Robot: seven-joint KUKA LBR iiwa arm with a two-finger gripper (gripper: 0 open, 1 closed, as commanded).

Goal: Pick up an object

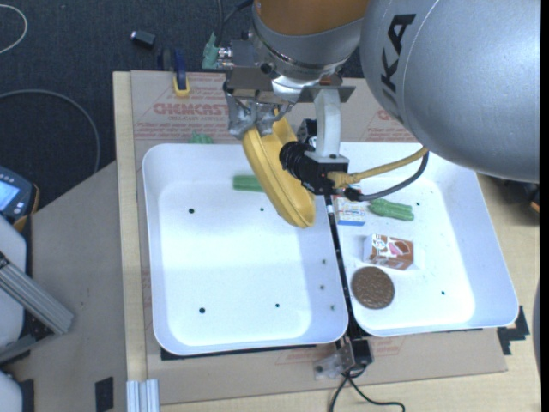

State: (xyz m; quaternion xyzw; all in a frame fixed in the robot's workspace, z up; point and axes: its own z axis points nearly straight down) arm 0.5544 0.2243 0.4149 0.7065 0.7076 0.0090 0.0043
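Note:
A long yellow banana-shaped object (281, 178) hangs tilted over the far right part of the left bin (171, 256). Its lower end reaches toward the divide between the bins. My gripper (260, 125) is shut on its upper end, with metal fingers on either side of the yellow body. The grey arm with its orange band comes in from above and the right, and hides the far edge of the right bin (480, 264).
A green stick (247, 183) lies in the left bin behind the banana. The right bin holds a green pod (390, 209), a small white and blue card (349, 216), a red and white packet (391, 251) and a brown disc (373, 287). A yellow cable (386, 168) loops over it.

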